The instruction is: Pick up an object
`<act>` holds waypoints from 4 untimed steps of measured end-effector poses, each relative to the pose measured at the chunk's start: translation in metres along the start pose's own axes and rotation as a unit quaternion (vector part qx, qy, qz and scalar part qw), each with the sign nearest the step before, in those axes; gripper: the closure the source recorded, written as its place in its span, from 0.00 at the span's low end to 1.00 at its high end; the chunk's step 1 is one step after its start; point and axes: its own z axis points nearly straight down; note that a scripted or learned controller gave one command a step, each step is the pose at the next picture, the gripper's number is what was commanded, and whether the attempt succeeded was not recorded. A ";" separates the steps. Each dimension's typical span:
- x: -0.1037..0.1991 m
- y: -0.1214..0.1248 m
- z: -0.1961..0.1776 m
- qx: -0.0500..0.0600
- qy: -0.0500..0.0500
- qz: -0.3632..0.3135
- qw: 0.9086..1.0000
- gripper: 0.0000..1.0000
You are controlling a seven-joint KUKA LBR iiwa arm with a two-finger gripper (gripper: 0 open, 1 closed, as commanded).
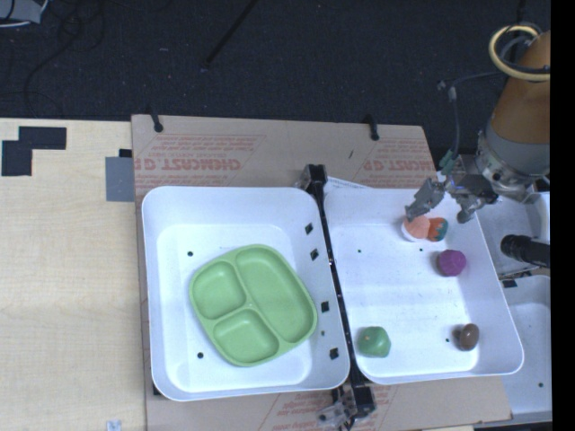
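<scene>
The right bin [395, 241] holds several small objects: an orange and white piece with a teal end [424, 230] near its far right side, a purple ball [451, 262] just below it, a green lump [373, 340] near the front, and a brown ball [465, 336] at the front right. My gripper [444, 206] hangs over the bin's far right corner, just above the orange piece, open with its two fingers spread and nothing between them.
The left bin [171, 223] holds a green three-compartment plate [252, 304]. A black divider [325, 268] runs between the bins. Both bins rest on cardboard [252, 151]. The arm [521, 115] comes in from the upper right.
</scene>
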 end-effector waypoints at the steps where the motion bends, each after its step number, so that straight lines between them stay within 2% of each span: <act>1: 0.000 0.002 -0.006 -0.006 -0.001 -0.001 1.000 0.00; 3: -0.003 0.007 0.093 -0.004 0.000 -0.001 1.000 0.00; 4: 0.001 -0.003 0.143 -0.003 0.000 -0.001 1.000 0.00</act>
